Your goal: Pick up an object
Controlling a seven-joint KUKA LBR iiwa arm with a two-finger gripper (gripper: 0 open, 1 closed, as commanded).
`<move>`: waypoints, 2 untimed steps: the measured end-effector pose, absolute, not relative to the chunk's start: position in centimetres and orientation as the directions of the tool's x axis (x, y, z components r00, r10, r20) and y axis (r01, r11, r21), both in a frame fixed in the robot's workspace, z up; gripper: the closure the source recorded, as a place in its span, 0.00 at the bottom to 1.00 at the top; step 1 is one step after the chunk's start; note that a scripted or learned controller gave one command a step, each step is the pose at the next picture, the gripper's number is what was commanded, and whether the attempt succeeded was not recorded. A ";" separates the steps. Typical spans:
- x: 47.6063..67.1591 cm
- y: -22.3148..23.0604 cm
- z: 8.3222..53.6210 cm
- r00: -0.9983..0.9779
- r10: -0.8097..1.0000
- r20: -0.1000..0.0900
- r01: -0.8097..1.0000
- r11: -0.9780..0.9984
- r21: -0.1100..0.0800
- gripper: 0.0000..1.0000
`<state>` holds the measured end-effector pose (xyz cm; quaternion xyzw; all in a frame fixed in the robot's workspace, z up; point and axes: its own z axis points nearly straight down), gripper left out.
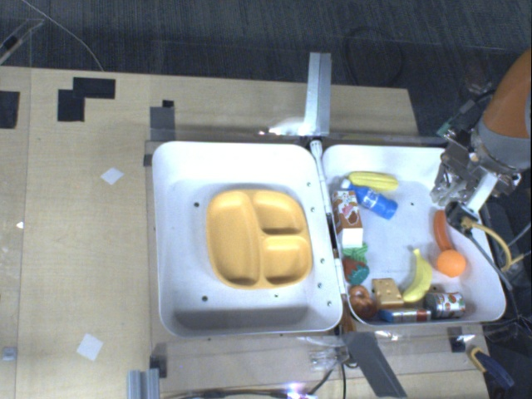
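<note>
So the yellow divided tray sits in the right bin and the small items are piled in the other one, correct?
Not quite. The camera view shows the yellow divided tray in the left bin, not the right. The small items, such as the banana and orange ball, lie in the right bin.

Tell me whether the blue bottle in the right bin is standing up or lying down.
Lying down. The blue bottle rests on its side on the right bin's floor, just below the yellow corn.

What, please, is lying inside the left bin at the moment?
The left bin holds a yellow tray with three compartments. The bin floor under the tray is covered and cannot be seen.
</note>
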<state>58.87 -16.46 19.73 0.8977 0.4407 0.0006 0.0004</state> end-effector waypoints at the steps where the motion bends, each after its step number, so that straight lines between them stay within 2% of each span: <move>1: 62.8 -15.8 18.8 0.823 0.568 0.001 0.568 -0.823 0.001 1.00; 2: 56.7 -16.4 9.6 0.973 0.232 -0.002 0.232 -0.973 -0.002 1.00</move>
